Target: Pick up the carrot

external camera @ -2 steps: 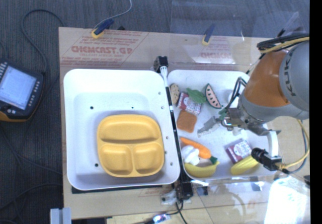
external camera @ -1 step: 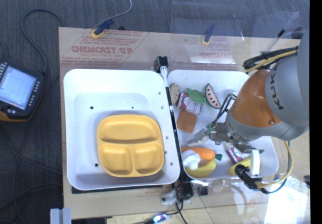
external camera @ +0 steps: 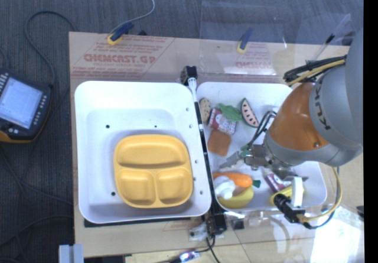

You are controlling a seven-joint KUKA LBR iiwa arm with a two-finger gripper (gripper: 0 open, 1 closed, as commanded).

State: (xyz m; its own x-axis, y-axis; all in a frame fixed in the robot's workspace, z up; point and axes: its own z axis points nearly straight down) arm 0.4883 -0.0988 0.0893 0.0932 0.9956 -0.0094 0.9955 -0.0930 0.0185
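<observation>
We see the gripper [external camera: 239, 157] low inside the right bin [external camera: 322, 194], reaching in from the right. Its jaws look slightly apart and nothing sits between them, so we judge that it holds no object at this moment.

The carrot [external camera: 235, 178] lies just below the jaws, close to the near wall of this bin. It rests partly on a banana [external camera: 239, 198], with a small white piece [external camera: 222, 187] touching its left end. Probably the heap keeps it a little raised and tilted, which may help the fingers to get around it.

Just above and left of the jaws is a brown toast slice [external camera: 219, 142]. Farther above lies a watermelon slice [external camera: 248, 112]. The yellow tray [external camera: 153, 169] sits well apart to the left, in the left bin [external camera: 97, 99].

We think the next move needs a short shift toward the carrot before closing.
</observation>
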